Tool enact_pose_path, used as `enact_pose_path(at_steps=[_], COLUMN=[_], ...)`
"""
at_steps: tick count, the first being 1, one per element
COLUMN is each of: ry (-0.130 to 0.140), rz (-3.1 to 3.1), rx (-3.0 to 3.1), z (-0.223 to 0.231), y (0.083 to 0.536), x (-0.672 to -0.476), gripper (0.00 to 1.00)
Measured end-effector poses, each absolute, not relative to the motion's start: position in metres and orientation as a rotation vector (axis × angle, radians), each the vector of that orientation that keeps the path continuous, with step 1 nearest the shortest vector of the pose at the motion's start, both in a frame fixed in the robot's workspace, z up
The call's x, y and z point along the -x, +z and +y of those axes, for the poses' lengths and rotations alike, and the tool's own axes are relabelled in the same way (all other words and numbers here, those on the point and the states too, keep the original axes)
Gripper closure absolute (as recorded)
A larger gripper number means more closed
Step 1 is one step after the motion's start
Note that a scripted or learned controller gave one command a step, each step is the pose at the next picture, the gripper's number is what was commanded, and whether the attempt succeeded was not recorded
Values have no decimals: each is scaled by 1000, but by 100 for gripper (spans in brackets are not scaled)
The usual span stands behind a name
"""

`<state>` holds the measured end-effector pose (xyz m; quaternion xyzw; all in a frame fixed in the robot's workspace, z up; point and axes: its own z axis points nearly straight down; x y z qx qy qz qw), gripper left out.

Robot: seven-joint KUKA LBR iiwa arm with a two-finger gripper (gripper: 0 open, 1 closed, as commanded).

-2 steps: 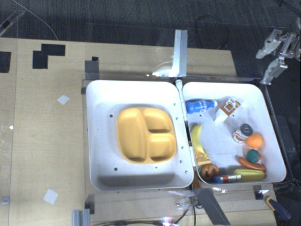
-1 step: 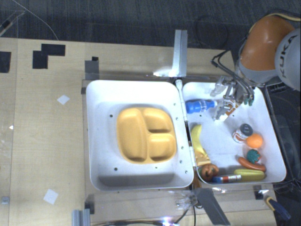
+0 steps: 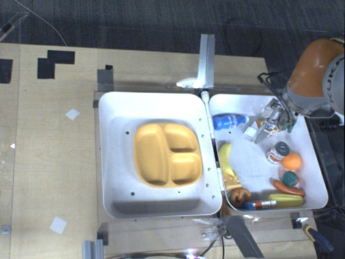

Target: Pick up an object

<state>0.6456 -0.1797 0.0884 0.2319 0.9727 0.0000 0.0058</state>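
The right bin [image 3: 318,169] holds several small things. A blue bottle [image 3: 228,121] lies at its far left and a yellow banana [image 3: 226,162] runs along its left wall. An orange ball [image 3: 291,162], a dark-topped round piece [image 3: 281,148], a green ball [image 3: 290,178] and an orange carrot-like piece [image 3: 287,188] sit at the right. My gripper [image 3: 262,129] hangs over the far middle of this bin, just right of the blue bottle and above the round piece. Nothing is visibly held in it.
The left bin [image 3: 116,144] holds a yellow three-compartment tray [image 3: 166,154]. A brownish fruit [image 3: 239,195], a marker [image 3: 260,204] and a yellow-green piece [image 3: 286,199] lie along the right bin's near wall. A metal post [image 3: 207,61] stands behind the bins.
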Motion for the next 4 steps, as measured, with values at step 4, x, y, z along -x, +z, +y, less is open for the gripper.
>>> enact_pose_path(at_steps=[4], ry=[-3], rz=[3126], rx=[-47], z=[-161], y=[140], x=[-663], gripper=[0])
